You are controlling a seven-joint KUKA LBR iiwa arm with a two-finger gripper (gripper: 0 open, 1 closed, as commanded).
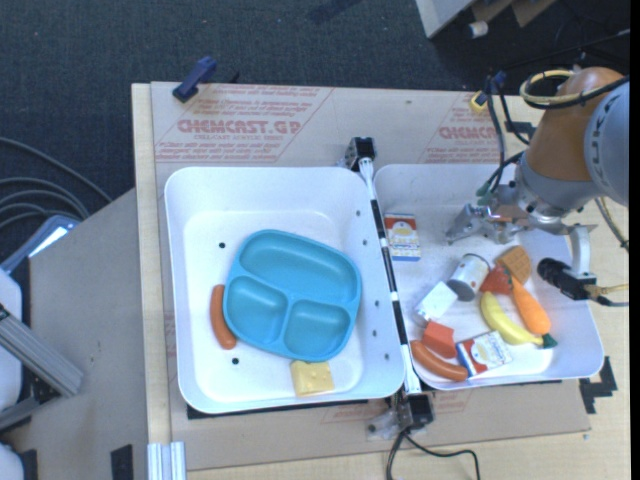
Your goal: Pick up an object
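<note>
My gripper (pixel 483 226) hangs over the back of the right bin (pixel 585 353), open, with nothing between its fingers. Just below it lie a silver can (pixel 468 272) and a slice of bread (pixel 516 260). A small red and white carton (pixel 402 236) sits to its left by the bin's wall. Nearer the front are a carrot (pixel 531 309), a banana (pixel 504 320), a white card (pixel 437 299), a hot dog (pixel 438 360) and a red and white packet (pixel 487 352).
The left bin (pixel 190 218) holds a blue divided plate (pixel 292 295), a sausage (pixel 222 316) at its left and a cheese wedge (pixel 313 377) at the front. A black divider (pixel 380 248) runs between the bins.
</note>
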